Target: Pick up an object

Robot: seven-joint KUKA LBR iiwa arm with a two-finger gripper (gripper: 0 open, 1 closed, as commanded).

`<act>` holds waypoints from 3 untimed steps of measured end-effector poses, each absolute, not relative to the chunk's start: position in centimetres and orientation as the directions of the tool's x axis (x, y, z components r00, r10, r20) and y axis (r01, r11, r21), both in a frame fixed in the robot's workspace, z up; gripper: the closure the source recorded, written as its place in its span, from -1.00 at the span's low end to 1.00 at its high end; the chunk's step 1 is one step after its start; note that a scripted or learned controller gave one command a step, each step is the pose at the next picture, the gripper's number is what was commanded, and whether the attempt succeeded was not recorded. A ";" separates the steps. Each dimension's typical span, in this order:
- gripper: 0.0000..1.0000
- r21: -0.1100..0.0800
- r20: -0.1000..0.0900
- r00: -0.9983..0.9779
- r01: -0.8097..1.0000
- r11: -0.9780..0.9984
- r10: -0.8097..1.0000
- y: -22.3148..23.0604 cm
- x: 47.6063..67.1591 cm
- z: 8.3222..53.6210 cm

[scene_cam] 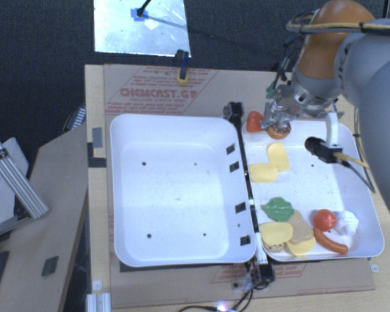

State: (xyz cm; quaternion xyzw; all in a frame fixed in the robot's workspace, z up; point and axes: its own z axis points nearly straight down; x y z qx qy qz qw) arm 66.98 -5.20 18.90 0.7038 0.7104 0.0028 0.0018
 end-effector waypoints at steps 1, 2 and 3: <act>1.00 -0.010 -0.016 0.001 1.000 -0.002 1.000 -3.4 66.7 18.7; 1.00 -0.004 0.001 0.000 1.000 0.000 1.000 -1.9 60.0 19.3; 1.00 0.003 0.002 -0.009 1.000 0.009 1.000 4.7 61.3 19.6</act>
